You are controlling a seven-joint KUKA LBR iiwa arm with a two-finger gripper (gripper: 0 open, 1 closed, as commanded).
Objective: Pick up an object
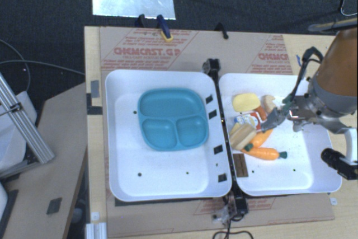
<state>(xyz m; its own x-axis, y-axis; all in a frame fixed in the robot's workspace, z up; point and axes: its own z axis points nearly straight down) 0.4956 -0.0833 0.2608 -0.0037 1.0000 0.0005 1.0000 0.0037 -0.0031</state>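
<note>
- The bench (112, 42) carries two shallow white bins side by side, the left bin (126, 176) and the right bin (296, 182), and their inner walls touch along the middle line.
- In the left bin lies a blue divided plate (172, 118), flat, with one large compartment on top and two smaller ones below; it sits near the centre of this bin.
- The objects to pick are grouped in the right bin, in its 9 o'clock part, close to the wall shared with the left bin.
- A pale yellow round piece (245, 102) lies at 12 o'clock of this group, and a small beige piece (269, 103) is just beside it at 3 o'clock.
- A tan block (241, 135) like a slice of bread lies at 9 o'clock of the group, tilted.
- An orange carrot (265, 153) with a green end lies at 6 o'clock of the group, nearly horizontal, and touches the tan block's lower side.
- The arm (338, 73) enters from 3 o'clock, and the gripper (275, 119) is low over the group, pointing toward 8 o'clock.
- The gripper's tip is at the small orange and white pieces (254, 116) between the yellow piece and the carrot.
- Whether the pincer is wide or narrow I cannot tell, because the tip merges with the objects under it.
</note>
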